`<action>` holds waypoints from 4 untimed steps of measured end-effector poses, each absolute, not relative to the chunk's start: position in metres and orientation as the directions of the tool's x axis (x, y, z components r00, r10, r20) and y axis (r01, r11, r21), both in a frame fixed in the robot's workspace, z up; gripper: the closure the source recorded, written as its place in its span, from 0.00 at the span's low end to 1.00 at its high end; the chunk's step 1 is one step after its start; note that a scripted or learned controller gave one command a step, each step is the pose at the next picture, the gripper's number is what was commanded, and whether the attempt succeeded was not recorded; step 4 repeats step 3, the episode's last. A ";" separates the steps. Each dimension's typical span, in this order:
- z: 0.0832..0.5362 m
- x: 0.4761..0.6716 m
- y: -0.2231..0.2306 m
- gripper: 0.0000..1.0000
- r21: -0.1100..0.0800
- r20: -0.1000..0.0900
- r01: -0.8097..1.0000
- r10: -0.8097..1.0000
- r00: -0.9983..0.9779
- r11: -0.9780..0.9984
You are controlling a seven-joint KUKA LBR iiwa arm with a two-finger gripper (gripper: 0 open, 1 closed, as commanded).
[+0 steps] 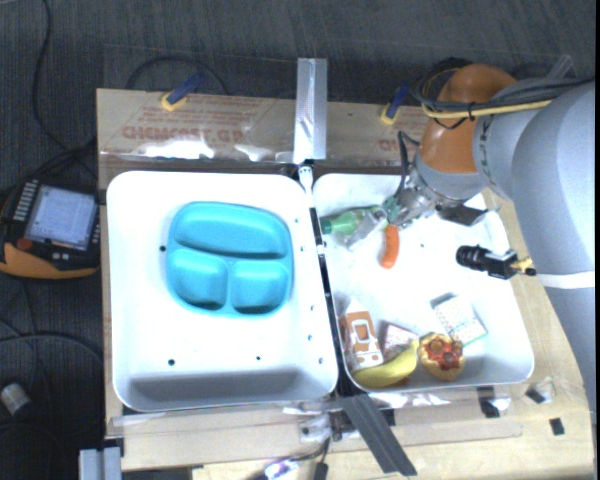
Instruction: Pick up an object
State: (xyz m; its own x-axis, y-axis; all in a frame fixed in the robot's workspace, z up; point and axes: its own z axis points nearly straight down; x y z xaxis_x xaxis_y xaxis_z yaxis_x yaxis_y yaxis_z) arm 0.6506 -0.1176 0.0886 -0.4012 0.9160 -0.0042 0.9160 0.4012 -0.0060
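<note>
Now the arm (540,158) is leaning over the right bin (500,363), its end effector (408,208) hanging just above the carrot (388,247); grip state unclear.

Light fell evenly and fairly brightly from above, so the white bins (220,368) left of and below the gripper (408,208) looked washed out, nearly featureless, with soft shadows only along their inner walls. Glare streaked the clear plastic sheet (210,143) up and to the gripper's left. The picture was mildly soft and grainy, and the arm (550,178) to the gripper's right looked blurred.
</note>
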 end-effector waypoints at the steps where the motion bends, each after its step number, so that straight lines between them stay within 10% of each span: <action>1: 0.088 0.611 -0.144 0.00 0.008 -0.006 0.956 0.956 -0.294 0.294; 2: 0.097 0.612 -0.143 1.00 0.010 -0.004 0.956 0.956 -0.294 0.294; 3: 0.194 0.594 -0.095 1.00 -0.005 0.000 0.989 0.989 -0.149 0.149; 4: 0.194 0.594 -0.095 1.00 -0.005 0.000 0.989 0.989 -0.149 0.149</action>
